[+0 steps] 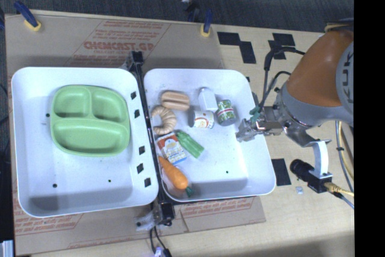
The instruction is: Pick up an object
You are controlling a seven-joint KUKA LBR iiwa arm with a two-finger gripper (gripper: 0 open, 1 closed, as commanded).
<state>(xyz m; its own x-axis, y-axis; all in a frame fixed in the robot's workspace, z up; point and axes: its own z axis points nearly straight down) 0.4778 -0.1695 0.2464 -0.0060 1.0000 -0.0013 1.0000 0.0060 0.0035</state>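
Grey arm with orange band [319,69] reaching in from the right, part of the white lettering "KU" readable on its casing. Pincer [245,130] poised at the right rim of the right-hand shallow white bin [255,156]; whether released or clenched cannot be told, the tips too small and blurred.

Just left of the pincer, a small green-labelled can [225,112], its label writing unreadable. Beyond that, a white bottle [207,97] lying down and a small round white tub with a red label [203,121]. Further left, a tan hot-dog bun [175,99] and a beige twisted pastry [163,119]. Lower left of the pincer, a green oblong piece [190,144], a flat white packet with red and blue print [172,149], text too small to read, and an orange carrot with a green tip [174,177] near the bin's lower left corner. None of these touching the pincer.

Well to the left, in the left-hand shallow white bin [30,183], a pale green three-part plastic tray [90,120].

Under both bins, on the counter, a brown cardboard sheet [120,36] printed in red, blurred, something like "CHEMCAST GP".
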